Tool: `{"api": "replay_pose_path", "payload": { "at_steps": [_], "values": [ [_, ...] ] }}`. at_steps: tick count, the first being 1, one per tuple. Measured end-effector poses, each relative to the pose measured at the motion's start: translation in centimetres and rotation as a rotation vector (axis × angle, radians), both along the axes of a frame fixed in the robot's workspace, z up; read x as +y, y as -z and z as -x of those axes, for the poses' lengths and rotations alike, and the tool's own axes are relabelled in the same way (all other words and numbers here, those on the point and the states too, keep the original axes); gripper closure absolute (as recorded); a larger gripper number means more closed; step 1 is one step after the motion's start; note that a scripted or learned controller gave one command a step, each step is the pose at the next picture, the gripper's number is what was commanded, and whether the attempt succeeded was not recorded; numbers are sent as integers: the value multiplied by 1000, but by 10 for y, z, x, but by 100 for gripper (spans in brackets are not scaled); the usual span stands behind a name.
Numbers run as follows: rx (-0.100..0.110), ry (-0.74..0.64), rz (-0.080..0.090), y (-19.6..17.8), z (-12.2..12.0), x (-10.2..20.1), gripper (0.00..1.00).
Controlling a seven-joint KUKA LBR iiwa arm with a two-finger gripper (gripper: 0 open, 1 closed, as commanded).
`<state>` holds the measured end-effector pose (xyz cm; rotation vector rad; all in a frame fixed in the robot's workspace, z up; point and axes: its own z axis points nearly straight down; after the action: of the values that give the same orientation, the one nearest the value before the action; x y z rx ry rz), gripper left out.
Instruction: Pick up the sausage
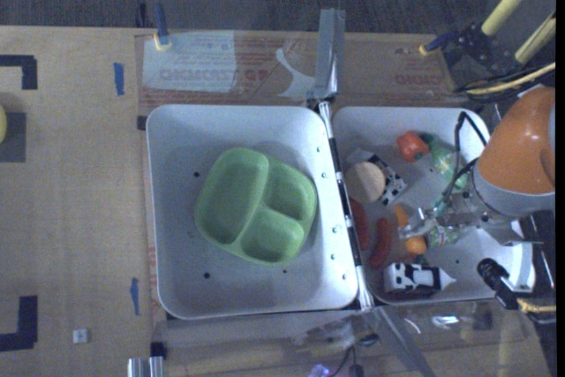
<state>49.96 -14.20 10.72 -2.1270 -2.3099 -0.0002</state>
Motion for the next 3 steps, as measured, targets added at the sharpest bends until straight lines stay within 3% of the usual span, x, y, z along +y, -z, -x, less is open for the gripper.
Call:
{"api": "replay_pose_path", "payload": {
  "at_steps": [1, 2, 3],
  "values": [
    [-10, 67, 2, 21, -47, 40, 0],
    [-3, 201, 2, 22, -83, 34, 0],
    [68, 287, 6, 23, -154, 34, 0]
  ]
}}
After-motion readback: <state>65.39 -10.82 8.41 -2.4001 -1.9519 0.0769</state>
